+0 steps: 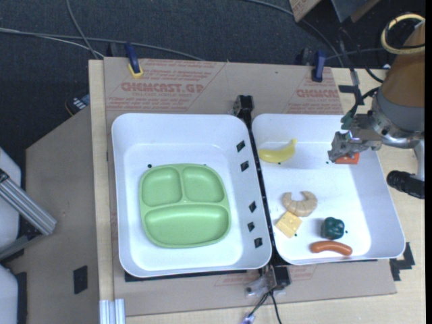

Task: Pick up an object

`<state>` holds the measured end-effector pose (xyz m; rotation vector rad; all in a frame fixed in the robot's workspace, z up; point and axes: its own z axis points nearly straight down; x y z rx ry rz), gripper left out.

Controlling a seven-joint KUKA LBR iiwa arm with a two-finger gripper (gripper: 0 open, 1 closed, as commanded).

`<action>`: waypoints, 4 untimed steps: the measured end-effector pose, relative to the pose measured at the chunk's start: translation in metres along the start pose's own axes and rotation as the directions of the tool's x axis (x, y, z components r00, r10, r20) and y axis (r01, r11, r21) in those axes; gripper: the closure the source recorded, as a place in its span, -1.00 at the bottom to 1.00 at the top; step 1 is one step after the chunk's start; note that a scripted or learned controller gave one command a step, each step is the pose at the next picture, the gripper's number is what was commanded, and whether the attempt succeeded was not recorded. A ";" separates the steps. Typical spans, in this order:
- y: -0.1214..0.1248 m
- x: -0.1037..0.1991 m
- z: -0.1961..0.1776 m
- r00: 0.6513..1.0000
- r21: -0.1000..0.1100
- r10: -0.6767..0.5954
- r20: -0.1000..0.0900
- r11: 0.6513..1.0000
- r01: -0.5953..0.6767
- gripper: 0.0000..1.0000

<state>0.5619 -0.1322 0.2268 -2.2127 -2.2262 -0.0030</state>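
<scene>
red print reading "chemcast gp" runs across the brown board [162, 79] behind the left bin. the same red lettering, partly cut off by the right bin, shows again on the board near its right end.

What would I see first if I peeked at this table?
Probably the big green divided plate lying in the left white bin. Next, the play food in the right bin: a banana, croissant, cheese wedge, green pepper and sausage. The gripper hovers by something orange at the far edge.
</scene>
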 end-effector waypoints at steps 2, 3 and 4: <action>-0.026 0.090 0.001 1.000 0.003 0.001 0.000 1.000 -0.001 1.00; -0.024 0.145 0.005 1.000 0.002 -0.001 0.000 1.000 0.001 1.00; -0.029 0.202 -0.004 1.000 -0.001 -0.001 0.000 1.000 0.001 1.00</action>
